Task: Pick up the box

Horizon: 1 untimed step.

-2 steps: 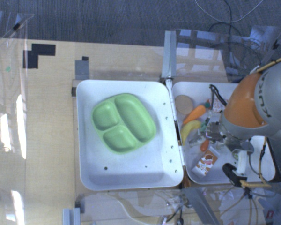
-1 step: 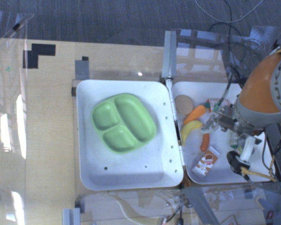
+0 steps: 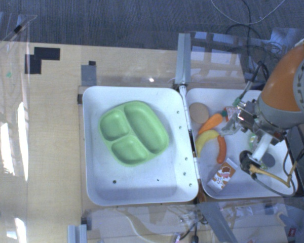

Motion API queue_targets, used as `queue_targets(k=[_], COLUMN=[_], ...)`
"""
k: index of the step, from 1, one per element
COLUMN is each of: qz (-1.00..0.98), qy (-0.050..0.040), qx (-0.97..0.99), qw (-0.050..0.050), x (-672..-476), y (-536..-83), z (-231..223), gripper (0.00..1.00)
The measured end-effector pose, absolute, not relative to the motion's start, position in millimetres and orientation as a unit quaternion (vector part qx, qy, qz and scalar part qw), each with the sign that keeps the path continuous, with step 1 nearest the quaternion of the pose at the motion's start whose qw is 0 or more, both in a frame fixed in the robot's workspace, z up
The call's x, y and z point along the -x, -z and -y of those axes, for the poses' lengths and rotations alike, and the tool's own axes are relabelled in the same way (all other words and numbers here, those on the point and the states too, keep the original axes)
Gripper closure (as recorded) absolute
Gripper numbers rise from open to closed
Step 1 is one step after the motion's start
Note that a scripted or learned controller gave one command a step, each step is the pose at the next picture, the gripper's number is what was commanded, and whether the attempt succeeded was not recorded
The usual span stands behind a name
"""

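The box is small, white with red-brown print, and lies flat near the front left corner of the right bin. My gripper hangs over the middle of that bin, above the box's far side and well apart from it. It sits close to the right end of an orange carrot. Nothing shows as held in it.
In the right bin also lie a tan round disc, a yellow banana and a reddish sausage just behind the box. A yellow cable loops by the arm. The left bin holds a green divided plate.
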State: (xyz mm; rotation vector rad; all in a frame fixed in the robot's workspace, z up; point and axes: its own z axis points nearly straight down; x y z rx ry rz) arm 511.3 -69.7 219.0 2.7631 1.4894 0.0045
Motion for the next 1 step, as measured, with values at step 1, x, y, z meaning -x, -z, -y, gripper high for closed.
queue_targets(k=[1], qz=[-0.455], qy=[-0.0009], qx=[-0.891], qw=[0.001], x=[-542.9], y=[-215.7], z=[123.3], gripper=[0.0])
